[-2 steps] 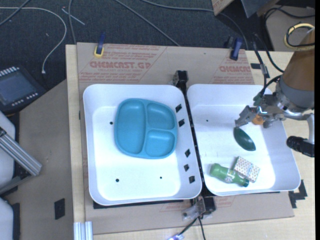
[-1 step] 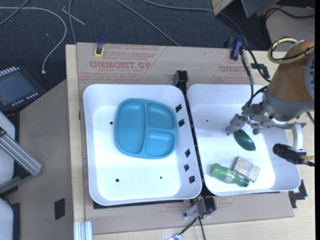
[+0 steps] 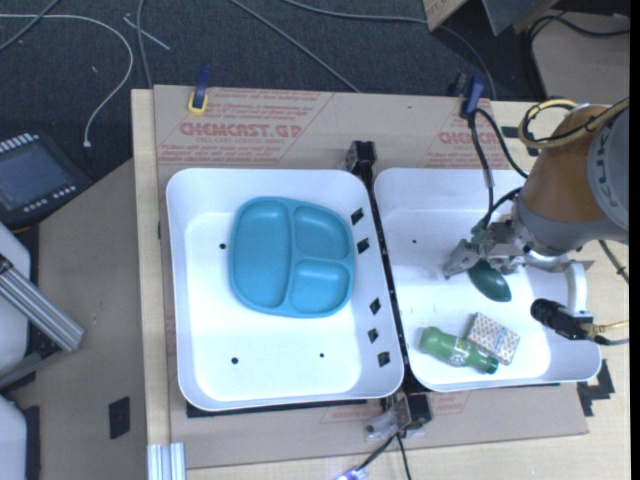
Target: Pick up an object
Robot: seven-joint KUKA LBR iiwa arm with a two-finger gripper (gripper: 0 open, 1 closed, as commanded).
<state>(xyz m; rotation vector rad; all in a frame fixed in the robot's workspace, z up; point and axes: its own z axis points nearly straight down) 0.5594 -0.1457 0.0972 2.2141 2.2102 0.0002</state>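
A dark teal spoon-shaped object [image 3: 491, 282] is seen in the right bin [image 3: 420, 200], lying on the white floor just below the end effector [image 3: 478, 256]. Whether it is touched by the end effector cannot be told, and whether the end effector is open or closed cannot be made out from this slanted view. The end effector is carried low over the middle of the right bin by the grey arm [image 3: 585, 183], which enters from the right with its orange band turned toward the camera.

Nearer the front wall of the same bin, a green bottle [image 3: 456, 349] is laid on its side, and a small patterned packet [image 3: 494, 336] is placed just beside it, touching or nearly touching its right end. Both are set apart from the spoon-shaped object.

In the left bin [image 3: 190, 268], a blue divided plate [image 3: 291, 255] with three compartments is rested flat, toward the back and centre. The two bins are held side by side on a cardboard-covered bench [image 3: 270, 118], with black clips along the seam between them. Cables [image 3: 120, 28] are strewn on the dark floor behind the bench.
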